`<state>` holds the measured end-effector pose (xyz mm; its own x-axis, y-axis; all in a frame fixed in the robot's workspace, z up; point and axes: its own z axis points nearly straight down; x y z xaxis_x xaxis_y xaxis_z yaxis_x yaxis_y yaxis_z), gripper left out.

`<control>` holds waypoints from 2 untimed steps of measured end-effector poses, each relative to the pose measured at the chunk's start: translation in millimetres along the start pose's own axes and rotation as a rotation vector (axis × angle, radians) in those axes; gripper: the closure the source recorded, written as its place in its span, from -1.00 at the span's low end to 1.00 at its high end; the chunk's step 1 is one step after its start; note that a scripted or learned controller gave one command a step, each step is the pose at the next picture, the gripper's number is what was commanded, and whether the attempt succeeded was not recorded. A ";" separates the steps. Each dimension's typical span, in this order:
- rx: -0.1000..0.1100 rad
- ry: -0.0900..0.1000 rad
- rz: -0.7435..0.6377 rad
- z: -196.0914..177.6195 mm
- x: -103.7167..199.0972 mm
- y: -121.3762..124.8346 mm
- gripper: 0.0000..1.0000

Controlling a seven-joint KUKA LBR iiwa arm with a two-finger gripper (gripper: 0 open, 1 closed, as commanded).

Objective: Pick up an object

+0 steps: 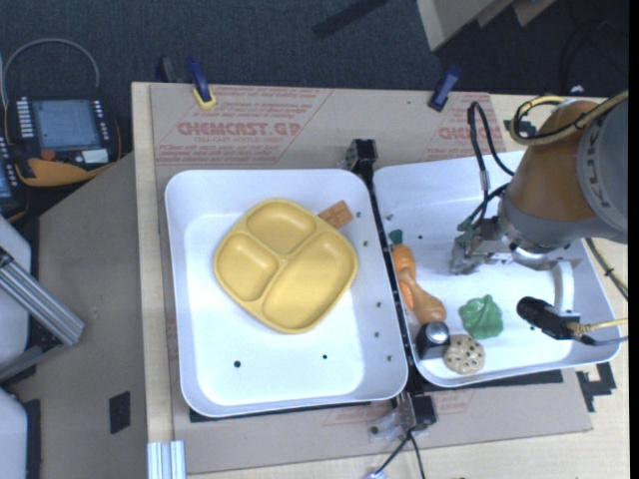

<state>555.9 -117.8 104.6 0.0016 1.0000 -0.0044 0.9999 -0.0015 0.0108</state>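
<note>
Since I cannot tell the two-finger gripper's [477,250] state, it may descend onto bare right bin [439,200] floor, missing the crinkled green leaf toy [482,314].

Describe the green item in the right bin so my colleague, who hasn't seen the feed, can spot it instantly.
Start at the right bin, the one the arm reaches into. Along its near edge sits a small cluster: an orange carrot-like piece, a dark round item and a speckled cookie. The green item lies just above the cookie; it is crinkled and leafy, the cluster's one green thing.
</note>
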 end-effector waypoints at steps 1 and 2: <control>0.006 0.002 -0.002 -44.1 -6.0 2.6 1.00; 0.004 0.003 -0.004 -102.2 2.6 7.9 1.00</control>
<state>562.7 -114.8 206.9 -0.0022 1.0000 -0.0015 1.0000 0.0022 0.0066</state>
